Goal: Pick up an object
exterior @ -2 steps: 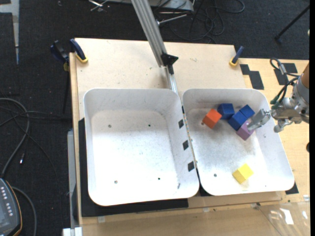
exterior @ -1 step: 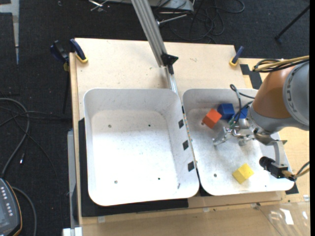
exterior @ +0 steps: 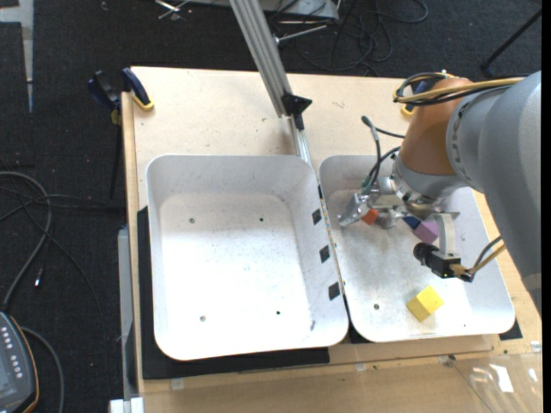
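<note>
— What's the setting?

— A pale wooden bench [exterior: 215, 110] on a dark floor [exterior: 60, 24] strewn with cables [exterior: 26, 196]. Two shallow white bins sit side by side on it.

— And the gripper?

— The gripper [exterior: 357, 212] is low over the right bin [exterior: 482, 308], towards that bin's 10 o'clock corner. Whether it is wide or narrow I cannot tell; the wrist blocks the view.

— Anything in it?

— I can't say so. A small red piece [exterior: 370, 218] lies right against it at its 3 o'clock, but the grip itself is unclear.

— What else is nearby?

— A purple piece [exterior: 426, 227], further out at 4 o'clock, is partly under the wrist. A yellow block [exterior: 424, 304] lies well apart at 5 o'clock, near the bin's front edge.

— The arm?

— The arm [exterior: 491, 136], grey with an orange band, comes in from 3 o'clock.

— Further out?

— The left bin [exterior: 164, 256] is at the gripper's 9 o'clock. A metal pole [exterior: 258, 41] slants down from 12 o'clock to the gap between the bins. A blue and yellow clamp [exterior: 129, 89] sits at the bench's 10 o'clock corner.
</note>
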You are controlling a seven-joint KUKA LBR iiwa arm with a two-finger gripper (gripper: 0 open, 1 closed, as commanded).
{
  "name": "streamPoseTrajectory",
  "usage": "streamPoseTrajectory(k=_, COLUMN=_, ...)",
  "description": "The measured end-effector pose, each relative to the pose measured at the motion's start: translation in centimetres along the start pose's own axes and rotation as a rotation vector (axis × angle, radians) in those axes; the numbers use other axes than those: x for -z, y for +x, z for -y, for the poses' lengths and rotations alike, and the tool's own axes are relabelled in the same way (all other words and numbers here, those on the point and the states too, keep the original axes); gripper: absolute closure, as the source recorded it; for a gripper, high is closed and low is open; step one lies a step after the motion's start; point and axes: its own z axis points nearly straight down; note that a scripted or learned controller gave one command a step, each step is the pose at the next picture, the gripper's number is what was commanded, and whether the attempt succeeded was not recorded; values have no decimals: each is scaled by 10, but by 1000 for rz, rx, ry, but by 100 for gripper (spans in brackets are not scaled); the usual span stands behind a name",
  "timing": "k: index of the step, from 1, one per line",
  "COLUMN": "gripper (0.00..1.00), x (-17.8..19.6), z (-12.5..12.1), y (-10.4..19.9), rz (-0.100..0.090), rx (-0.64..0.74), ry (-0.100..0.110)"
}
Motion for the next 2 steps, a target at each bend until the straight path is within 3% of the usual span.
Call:
streamPoseTrajectory(k=1, gripper=0, x=-4, z=-46, y=-16, rz=-8, rx=-14, ry=46)
streamPoseTrajectory(k=2, gripper=100, x=5, z=-45, y=-17, rz=-6, rx=-12, ry=45)
